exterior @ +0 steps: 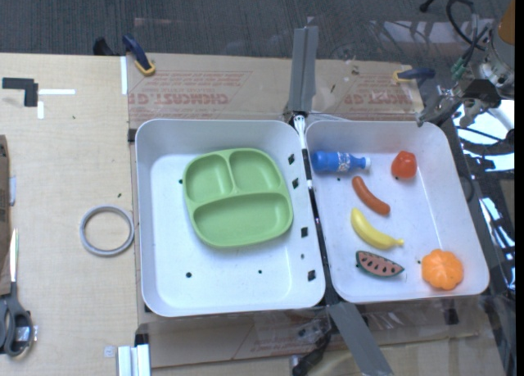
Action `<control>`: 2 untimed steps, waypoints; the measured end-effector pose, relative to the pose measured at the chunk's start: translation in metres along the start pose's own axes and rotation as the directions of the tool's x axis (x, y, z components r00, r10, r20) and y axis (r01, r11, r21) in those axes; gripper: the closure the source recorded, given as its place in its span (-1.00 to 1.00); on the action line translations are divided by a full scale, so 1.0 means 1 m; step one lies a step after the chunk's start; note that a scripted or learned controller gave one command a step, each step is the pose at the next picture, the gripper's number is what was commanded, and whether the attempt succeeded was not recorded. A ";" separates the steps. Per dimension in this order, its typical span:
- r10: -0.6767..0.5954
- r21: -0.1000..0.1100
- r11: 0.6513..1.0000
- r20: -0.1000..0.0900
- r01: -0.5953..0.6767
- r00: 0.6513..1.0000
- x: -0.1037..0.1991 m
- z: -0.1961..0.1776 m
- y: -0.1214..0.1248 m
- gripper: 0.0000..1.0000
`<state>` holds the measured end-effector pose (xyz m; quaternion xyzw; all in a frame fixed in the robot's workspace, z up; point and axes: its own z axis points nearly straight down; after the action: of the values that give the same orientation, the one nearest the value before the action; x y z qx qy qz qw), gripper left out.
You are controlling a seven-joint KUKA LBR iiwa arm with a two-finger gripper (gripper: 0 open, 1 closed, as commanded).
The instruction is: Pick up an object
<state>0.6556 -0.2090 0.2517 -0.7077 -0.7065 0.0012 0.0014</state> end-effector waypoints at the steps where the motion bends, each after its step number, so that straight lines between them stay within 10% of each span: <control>1: -0.002 0.002 1.000 0.000 0.002 1.000 0.070 0.128 -0.060 -1.00; 2: 0.000 0.002 1.000 0.000 0.000 1.000 0.110 0.164 -0.055 -1.00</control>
<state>0.6002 -0.0991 0.0881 -0.7076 -0.7066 0.0018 0.0019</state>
